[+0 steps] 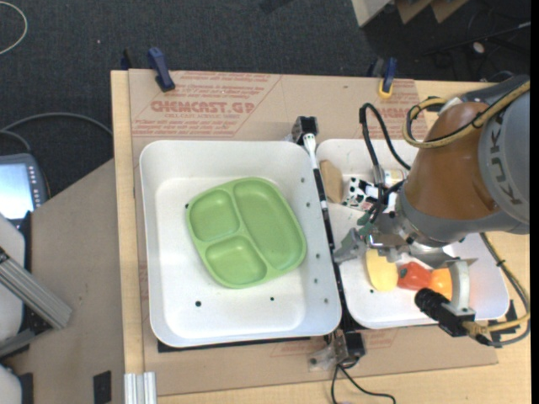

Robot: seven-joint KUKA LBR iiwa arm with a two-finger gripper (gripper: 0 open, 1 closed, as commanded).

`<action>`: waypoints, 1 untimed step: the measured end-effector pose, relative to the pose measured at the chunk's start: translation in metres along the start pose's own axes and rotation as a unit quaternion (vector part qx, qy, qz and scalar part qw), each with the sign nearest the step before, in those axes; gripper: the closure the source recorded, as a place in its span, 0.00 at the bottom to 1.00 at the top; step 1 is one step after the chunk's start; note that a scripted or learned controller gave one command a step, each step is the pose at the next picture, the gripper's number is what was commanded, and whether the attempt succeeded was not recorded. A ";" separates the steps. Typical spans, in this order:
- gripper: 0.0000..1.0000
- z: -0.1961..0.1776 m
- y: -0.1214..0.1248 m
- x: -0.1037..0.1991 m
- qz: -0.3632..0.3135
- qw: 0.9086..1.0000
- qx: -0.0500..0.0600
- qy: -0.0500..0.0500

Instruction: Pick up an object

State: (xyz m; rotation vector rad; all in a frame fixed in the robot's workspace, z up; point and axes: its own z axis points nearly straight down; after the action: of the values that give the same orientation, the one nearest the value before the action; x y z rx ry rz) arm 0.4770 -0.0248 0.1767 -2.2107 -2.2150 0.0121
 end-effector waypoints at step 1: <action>1.00 -0.018 0.002 -0.003 0.002 1.000 -0.008 -0.002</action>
State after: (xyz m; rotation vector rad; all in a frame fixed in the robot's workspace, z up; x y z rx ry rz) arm 0.4796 -0.0275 0.1949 -2.2249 -2.2211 -0.0024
